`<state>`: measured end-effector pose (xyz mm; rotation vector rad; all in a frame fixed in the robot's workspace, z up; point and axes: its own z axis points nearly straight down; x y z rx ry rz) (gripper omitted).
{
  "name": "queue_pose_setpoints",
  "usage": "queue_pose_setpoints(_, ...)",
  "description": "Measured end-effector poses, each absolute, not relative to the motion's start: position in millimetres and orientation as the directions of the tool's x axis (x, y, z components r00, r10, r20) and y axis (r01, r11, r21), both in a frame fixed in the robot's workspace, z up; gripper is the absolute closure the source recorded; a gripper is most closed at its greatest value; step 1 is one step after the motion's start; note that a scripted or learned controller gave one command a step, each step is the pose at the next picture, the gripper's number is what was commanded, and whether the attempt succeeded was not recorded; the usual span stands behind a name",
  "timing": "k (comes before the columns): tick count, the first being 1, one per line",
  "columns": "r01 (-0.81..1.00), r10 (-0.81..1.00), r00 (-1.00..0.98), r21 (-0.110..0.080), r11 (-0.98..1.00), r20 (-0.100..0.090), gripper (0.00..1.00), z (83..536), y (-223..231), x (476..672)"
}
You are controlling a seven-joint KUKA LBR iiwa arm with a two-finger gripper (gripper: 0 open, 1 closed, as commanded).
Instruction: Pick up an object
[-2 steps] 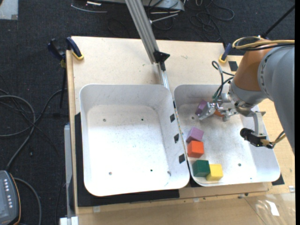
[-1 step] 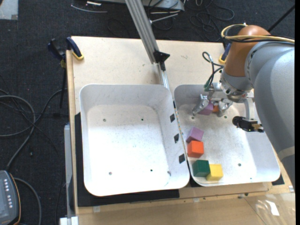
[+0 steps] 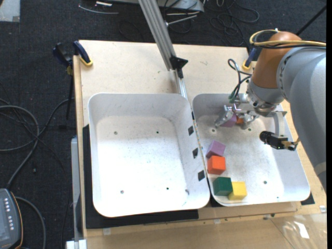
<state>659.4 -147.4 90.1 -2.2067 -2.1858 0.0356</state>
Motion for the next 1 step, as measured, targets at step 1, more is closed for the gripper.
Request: queue_pose_setpoints(1, 0.999, 1.000, 0.006, -0.045, -0.005, 0.006, 1.00, 99.0, -147.7, 658.8)
